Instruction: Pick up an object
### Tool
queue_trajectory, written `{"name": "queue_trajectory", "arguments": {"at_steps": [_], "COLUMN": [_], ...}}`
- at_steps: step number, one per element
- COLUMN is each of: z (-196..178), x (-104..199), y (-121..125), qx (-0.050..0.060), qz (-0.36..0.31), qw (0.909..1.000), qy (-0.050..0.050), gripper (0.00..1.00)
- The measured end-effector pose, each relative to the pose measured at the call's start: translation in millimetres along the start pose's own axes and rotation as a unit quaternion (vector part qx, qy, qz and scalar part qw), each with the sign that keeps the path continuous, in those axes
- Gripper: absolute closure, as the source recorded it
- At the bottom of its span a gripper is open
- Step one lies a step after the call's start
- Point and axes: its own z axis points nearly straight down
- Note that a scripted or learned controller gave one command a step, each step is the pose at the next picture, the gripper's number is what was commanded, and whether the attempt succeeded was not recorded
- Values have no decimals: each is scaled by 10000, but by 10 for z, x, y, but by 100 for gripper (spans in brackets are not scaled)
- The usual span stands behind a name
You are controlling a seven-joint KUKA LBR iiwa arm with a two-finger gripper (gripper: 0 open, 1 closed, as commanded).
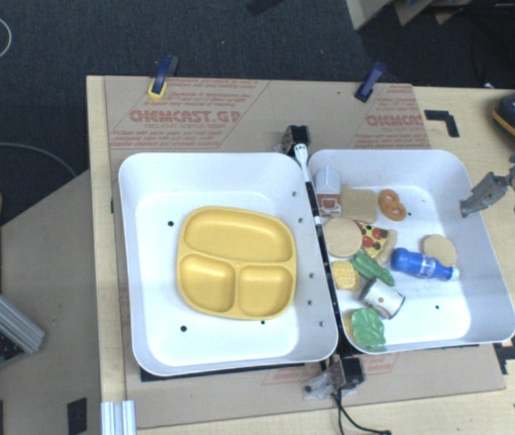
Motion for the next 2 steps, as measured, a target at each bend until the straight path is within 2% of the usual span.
{"name": "queue_trajectory", "arguments": {"at_steps": [2], "z": [947], "x": [0], "y": [-170], "qx": [27], "qz": [2], "qw": [10000], "qy": [13], "gripper": [0]}}
